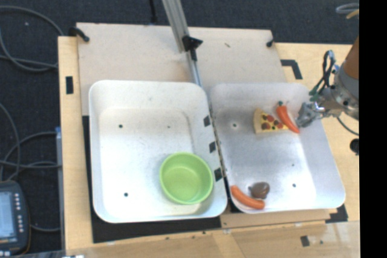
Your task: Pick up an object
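1. Sausage (247, 197) and brown lump (260, 190) lie at the right bin's (314, 172) front edge.
2. Carrot (287, 118), beside the pizza (268, 121), looks light, stiff, slippery; grip mid-length.
3. Gripper (307, 115) hovers just beside the carrot.

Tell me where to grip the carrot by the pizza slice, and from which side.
Grip the carrot across its middle, coming straight down from above. It lies flat and slanted in the right bin, with the pizza slice touching its left side, so the finger there has little room. Turn the fingers across its narrow width. The gripper is already just to its right.
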{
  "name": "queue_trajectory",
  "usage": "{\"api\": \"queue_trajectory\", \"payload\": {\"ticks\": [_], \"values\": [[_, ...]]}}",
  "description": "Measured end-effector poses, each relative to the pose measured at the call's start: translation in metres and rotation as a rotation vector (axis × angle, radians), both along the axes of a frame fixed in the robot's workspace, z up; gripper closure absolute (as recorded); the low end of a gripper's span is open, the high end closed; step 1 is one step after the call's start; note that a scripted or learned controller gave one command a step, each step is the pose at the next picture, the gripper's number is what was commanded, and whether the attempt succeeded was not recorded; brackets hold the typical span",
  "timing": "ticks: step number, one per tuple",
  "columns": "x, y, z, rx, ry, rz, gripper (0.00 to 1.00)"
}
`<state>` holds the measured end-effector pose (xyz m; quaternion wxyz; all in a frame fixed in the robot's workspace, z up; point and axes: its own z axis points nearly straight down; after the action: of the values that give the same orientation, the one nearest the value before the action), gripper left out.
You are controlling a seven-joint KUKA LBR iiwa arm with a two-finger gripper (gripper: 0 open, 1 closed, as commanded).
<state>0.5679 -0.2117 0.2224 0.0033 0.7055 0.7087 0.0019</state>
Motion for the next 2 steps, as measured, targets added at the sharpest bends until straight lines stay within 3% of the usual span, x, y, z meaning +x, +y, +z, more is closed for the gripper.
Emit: {"api": "queue_trajectory", "payload": {"ticks": [2], "values": [[-0.008,0.094,0.020,0.004,0.005,0.004,1.00]]}}
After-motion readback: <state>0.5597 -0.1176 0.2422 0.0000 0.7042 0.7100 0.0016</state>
